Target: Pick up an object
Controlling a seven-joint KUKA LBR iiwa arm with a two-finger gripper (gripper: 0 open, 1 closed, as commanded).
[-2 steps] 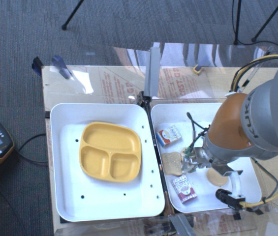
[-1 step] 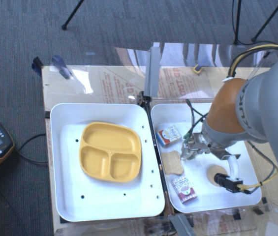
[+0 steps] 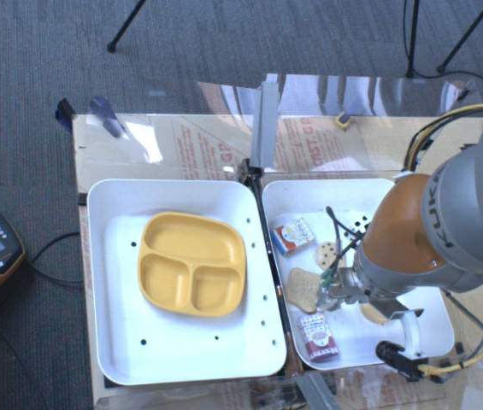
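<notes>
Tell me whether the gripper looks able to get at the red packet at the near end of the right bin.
Probably yes: the red packet lies flat and uncovered, just beside the gripper.

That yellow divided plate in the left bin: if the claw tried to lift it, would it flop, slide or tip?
The yellow divided plate looks moulded and rigid, so it probably would not flop. It lies flat and wide in the left bin, so a push would likely slide it rather than tip it. Its smooth rim may be slippery to pinch.

yellow tray (image 3: 193,263), white bins (image 3: 104,314), red-white packet (image 3: 317,336), tan bread slice (image 3: 303,289)
</notes>
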